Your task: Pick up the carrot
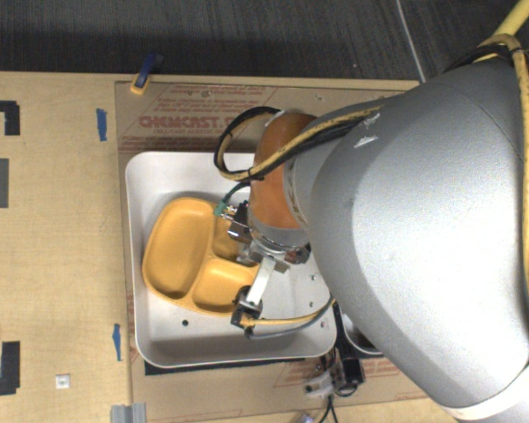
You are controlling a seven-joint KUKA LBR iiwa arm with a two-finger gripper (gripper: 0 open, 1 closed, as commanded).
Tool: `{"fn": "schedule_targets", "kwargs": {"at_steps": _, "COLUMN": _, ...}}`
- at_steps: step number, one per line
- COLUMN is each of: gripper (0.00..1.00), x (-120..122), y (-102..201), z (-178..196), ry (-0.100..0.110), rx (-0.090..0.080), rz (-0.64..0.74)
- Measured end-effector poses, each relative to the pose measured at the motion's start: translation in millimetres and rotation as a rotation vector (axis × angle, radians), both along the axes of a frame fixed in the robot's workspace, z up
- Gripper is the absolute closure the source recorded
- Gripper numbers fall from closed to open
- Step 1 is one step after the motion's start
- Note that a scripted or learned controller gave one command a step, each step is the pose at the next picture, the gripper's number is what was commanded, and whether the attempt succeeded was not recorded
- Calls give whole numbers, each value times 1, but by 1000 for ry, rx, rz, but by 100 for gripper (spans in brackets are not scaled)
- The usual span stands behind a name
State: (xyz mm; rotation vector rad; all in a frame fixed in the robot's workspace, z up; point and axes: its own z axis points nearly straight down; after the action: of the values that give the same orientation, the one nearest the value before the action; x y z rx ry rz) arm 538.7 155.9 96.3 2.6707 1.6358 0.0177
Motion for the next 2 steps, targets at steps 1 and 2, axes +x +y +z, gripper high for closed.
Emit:
{"fn": "schedule_targets", "kwargs": {"at_steps": 1, "gripper": 100, "x": -33, "y": -70, "z": 88, "ry": 16, "rx": 3, "rz": -169}}
{"fn": "schedule_targets", "kwargs": {"at_steps": 2, "gripper": 100, "x": -60, "y": -5, "z": 81, "ry": 19, "rx": 6, "rz": -356}}
